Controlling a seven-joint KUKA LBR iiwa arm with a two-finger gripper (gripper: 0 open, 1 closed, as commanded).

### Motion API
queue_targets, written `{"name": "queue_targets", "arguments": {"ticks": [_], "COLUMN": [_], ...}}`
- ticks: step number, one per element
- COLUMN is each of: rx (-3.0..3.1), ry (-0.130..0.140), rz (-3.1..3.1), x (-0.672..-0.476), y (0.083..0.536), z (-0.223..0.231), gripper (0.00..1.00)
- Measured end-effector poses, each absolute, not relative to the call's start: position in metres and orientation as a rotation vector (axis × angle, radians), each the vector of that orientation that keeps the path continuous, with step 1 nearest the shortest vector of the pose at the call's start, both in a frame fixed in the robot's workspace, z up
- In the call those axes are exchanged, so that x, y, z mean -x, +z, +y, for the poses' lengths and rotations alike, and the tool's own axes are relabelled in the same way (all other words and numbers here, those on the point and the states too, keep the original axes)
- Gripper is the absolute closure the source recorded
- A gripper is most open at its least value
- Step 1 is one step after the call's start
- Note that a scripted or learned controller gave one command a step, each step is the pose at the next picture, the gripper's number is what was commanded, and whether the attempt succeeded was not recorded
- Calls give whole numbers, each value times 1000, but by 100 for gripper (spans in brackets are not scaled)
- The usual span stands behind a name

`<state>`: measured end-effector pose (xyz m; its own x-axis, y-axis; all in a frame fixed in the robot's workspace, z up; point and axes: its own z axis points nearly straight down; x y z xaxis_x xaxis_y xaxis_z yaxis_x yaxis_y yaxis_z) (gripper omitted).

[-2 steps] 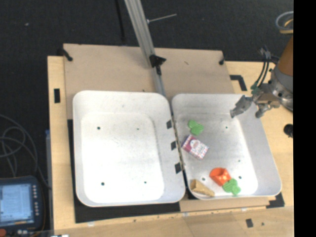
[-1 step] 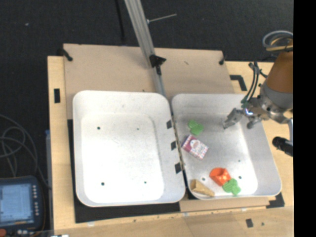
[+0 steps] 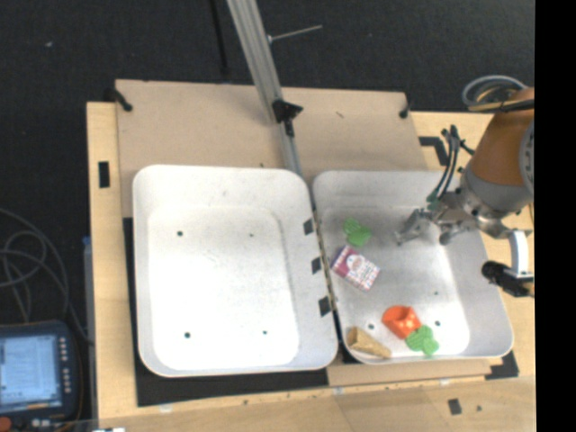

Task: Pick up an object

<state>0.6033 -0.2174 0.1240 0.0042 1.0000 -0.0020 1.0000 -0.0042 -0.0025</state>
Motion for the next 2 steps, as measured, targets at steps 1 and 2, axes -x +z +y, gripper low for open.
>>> {"name": "queue_targets", "arguments": {"ticks": [1,2], "rx": [2235,2232], "ry": [-3,-4], "rz": [-2218,-2219], "x": [-605,-605], "y": [139,182], "z": [-219,-221], "gripper": [100,100]}}
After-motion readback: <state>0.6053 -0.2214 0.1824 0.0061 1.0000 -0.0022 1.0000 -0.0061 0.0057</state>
